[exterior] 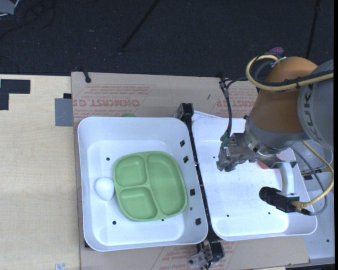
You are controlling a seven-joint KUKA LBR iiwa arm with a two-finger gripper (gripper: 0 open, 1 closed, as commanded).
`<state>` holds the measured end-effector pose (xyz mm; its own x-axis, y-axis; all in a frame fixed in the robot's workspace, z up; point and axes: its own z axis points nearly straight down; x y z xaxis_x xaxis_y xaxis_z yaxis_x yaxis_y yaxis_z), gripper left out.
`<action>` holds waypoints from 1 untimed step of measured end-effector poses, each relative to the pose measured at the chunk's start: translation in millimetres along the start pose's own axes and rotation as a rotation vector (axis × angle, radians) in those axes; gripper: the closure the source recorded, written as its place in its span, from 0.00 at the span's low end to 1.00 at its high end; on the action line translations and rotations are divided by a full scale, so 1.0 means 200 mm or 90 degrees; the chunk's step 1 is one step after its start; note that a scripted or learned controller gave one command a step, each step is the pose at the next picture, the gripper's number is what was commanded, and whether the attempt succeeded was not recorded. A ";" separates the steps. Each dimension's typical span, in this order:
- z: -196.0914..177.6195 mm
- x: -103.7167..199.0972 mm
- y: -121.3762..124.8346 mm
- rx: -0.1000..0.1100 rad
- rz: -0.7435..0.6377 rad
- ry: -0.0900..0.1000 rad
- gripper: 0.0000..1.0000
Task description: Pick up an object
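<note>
A green divided plate (150, 184) lies in the left bin (96, 131). A small white egg-shaped object (105, 188) rests against the plate's left edge. My gripper (227, 161) hangs low over the upper left part of the right bin (242, 221), close to the bin floor. Nothing shows in its grasp. A small red thing (263, 163) peeks out just right of the gripper, mostly hidden under the wrist.
A black divider rail (192, 167) runs between the two bins. The grey and orange arm (284, 106) covers the right bin's upper right part. Brown cardboard (146, 97) lies behind the bins, on a pale wooden bench (28, 173).
</note>
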<state>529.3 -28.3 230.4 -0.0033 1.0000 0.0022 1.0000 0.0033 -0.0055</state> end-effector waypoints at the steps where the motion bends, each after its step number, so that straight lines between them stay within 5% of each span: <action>1: 0.06 0.24 0.08 -0.001 0.000 0.000 1.00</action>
<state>546.1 19.3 218.6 -0.0037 1.0000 0.0014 1.0000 0.0037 -0.0038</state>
